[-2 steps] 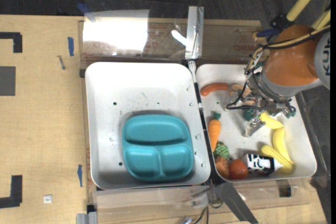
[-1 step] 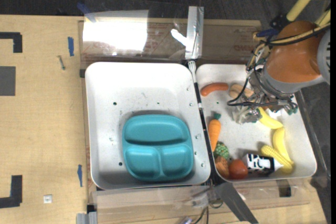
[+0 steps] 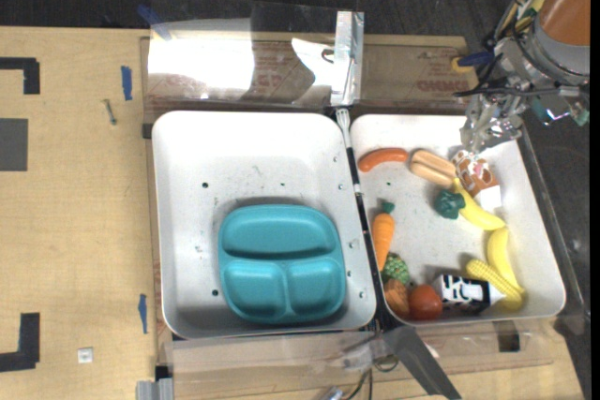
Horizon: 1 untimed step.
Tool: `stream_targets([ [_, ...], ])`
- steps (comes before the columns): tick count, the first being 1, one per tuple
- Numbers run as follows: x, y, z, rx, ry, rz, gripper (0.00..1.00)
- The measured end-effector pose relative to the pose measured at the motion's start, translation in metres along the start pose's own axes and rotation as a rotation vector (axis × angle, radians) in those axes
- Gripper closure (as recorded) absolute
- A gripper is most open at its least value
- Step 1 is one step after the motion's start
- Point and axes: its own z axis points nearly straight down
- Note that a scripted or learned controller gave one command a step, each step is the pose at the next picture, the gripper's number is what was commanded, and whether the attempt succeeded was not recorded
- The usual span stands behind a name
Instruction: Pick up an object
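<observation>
Gripper (image 3: 486, 128): hanging over the far right corner of the right bin (image 3: 548, 248), just above a small red-and-white toy (image 3: 475, 173); whether it is clenched or released cannot be told, and nothing is showing in its grasp. Right bin: holding a hot dog bun (image 3: 432, 167), sausage (image 3: 382, 158), carrot (image 3: 382, 237), two bananas (image 3: 502, 259), tomato (image 3: 425, 301), black-and-white toy (image 3: 464, 291). Left bin (image 3: 178, 201): holding a teal divided tray (image 3: 280, 262) near its front.
</observation>
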Motion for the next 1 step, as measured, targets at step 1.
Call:
stream_targets([
  [1, 0.0018, 0.001, 0.0059, -0.007, 0.009, 0.001, 0.0],
])
